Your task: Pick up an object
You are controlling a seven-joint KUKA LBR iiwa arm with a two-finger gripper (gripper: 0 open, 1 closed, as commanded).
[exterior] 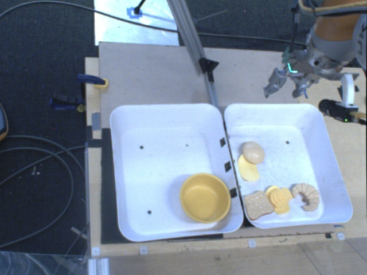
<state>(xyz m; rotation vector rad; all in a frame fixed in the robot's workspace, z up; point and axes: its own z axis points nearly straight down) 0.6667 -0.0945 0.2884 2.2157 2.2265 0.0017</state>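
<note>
Gripper [288, 86] above right bin's [331, 142] far rim, fingers spread, pinching nothing. No legible writing. Right bin: smooth egg [253, 152], flat yellow slice [248, 169], square toast [258, 204], ridged yellow piece [280, 199], curled shrimp [307, 196]. Left bin [149, 130]: round yellow bowl [205, 197].

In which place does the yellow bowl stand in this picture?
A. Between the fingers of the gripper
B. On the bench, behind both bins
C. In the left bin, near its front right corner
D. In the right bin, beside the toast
C: the yellow bowl sits on the floor of the left bin, near its front right corner, while the gripper is above the bench behind the right bin.
</note>
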